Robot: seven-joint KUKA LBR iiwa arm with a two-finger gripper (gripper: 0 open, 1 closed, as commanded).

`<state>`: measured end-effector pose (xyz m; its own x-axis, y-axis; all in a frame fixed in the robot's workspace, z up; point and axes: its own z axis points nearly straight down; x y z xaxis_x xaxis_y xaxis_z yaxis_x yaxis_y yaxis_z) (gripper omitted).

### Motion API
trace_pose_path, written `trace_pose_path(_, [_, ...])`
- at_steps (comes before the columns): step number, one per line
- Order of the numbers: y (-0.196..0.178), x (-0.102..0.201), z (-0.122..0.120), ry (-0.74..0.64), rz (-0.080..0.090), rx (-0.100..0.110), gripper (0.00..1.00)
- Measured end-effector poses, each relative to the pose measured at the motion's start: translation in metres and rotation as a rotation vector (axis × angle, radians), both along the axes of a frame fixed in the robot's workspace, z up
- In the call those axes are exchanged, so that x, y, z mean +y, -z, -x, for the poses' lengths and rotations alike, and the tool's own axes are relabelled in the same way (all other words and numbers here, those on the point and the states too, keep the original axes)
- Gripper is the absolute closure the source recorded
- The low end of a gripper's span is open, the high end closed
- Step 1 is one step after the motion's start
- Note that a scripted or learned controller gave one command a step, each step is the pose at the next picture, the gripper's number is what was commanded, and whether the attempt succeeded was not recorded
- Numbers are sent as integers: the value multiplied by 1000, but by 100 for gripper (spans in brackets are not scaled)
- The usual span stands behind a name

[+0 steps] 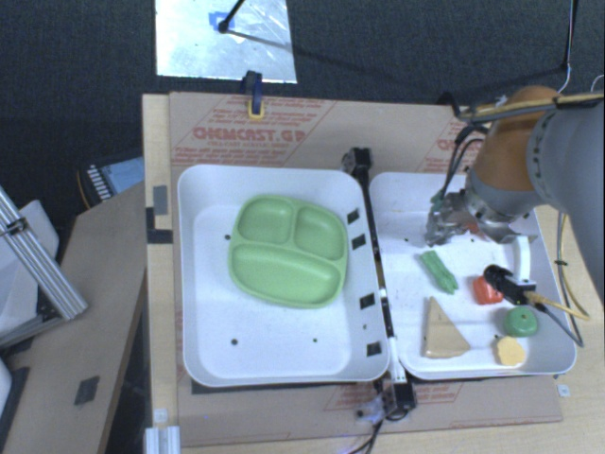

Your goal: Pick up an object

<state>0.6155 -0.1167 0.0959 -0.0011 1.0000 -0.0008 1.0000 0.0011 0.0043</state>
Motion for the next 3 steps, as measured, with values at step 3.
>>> trace_pose_path(3, [-151,10,1,-4,0,-2,100])
